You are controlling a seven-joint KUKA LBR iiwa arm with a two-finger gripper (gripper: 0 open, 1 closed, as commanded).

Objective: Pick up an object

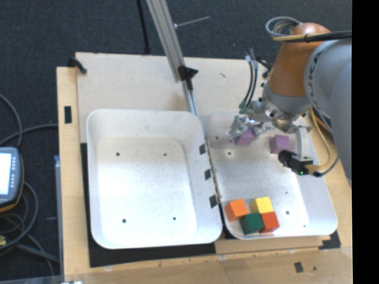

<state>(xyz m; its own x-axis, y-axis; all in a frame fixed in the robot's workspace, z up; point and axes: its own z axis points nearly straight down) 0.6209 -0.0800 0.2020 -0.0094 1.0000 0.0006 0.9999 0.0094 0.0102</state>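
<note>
one fixed camera looks down at a slant on both bins [148,120] (whole bench [118,78] in frame).

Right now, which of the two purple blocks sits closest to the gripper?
The left purple block, right at the gripper near the right bin's far edge. The other purple block lies farther right, apart from it.
</note>
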